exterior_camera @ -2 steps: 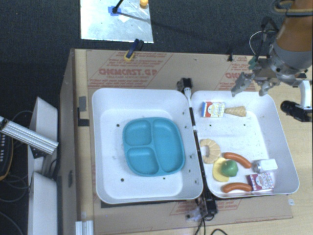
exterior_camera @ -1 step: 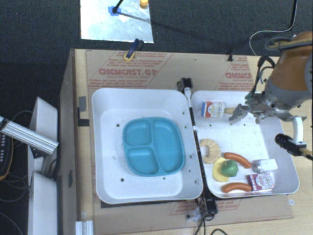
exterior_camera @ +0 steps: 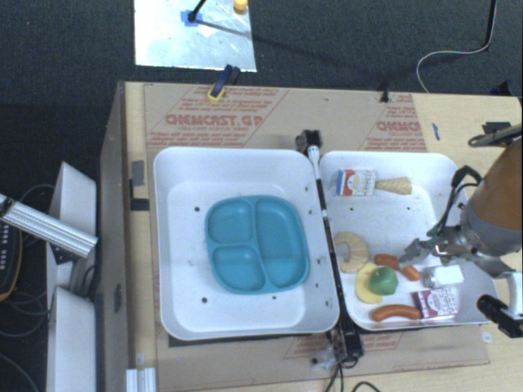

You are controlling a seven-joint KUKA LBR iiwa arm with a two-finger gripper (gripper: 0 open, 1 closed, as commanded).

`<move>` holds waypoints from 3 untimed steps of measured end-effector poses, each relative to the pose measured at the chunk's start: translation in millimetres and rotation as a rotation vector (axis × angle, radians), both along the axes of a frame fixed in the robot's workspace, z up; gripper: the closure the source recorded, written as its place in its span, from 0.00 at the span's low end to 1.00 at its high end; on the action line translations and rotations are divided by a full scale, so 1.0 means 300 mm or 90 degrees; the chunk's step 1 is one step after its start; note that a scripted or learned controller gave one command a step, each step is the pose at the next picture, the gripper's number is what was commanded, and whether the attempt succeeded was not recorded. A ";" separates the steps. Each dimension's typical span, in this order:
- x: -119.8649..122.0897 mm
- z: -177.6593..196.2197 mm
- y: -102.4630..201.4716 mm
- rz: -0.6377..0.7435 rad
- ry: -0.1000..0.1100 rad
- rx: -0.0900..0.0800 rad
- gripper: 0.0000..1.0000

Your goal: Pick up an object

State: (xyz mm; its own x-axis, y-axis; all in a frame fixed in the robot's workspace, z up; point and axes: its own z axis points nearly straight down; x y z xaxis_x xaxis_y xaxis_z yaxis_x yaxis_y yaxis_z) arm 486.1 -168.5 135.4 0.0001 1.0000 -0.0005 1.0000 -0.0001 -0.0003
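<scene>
Over the bench, seen from above at a slant, you have two shallow white bins side by side. At the nine o'clock side sits the left bin (exterior_camera: 176, 219), bearing a blue compartment plate (exterior_camera: 257, 243) near its middle. At the three o'clock side sits the right bin (exterior_camera: 384, 219), where the toy food lies.

Your arm (exterior_camera: 498, 202), grey with an orange band, comes in from three o'clock, and its gripper (exterior_camera: 425, 250) hangs low over the right bin. You cannot tell whether its fingers are apart or together, and nothing is seen held between them.

At twelve o'clock in that bin lie a small red-and-white carton (exterior_camera: 355, 182) and, just beside it toward three o'clock, a tan cone (exterior_camera: 394, 186). Near the bin's centre, against the divider side, rests a beige ring (exterior_camera: 351, 250). At six o'clock a green round fruit (exterior_camera: 382, 281) sits on a yellow piece (exterior_camera: 365, 288). An orange-red sausage (exterior_camera: 395, 264) lies just beside the gripper, another sausage (exterior_camera: 394, 312) at the bin's lower rim, and a red-and-white packet (exterior_camera: 437, 303) at five o'clock.
</scene>
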 end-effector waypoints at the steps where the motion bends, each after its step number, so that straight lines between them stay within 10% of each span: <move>1: 0.019 -0.158 -0.007 0.001 -0.001 0.000 0.00; 2: 0.022 -0.123 -0.008 0.001 -0.002 0.000 1.00; 3: 0.051 0.240 0.187 0.002 -0.003 0.000 1.00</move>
